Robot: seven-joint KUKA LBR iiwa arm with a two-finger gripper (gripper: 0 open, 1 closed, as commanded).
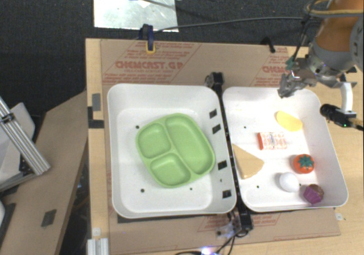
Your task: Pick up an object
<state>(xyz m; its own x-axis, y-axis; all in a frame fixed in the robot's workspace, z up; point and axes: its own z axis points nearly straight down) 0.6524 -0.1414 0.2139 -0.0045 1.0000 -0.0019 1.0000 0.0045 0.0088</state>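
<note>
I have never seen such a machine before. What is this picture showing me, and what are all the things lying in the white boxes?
One camera looks down at a slant on a bench. The grey and orange thing at the upper right is a robot arm; its small gripper hangs over the far edge of the right bin. Nothing can be seen between its fingers, and they are too small to tell whether they are open.

The left bin holds a green plate with three compartments. The right bin holds six small things: a yellow piece, a red and white packet, a tan wedge, an orange toy fruit, a white ball and a purple piece. The robot should pick one up; none is lifted yet.
</note>
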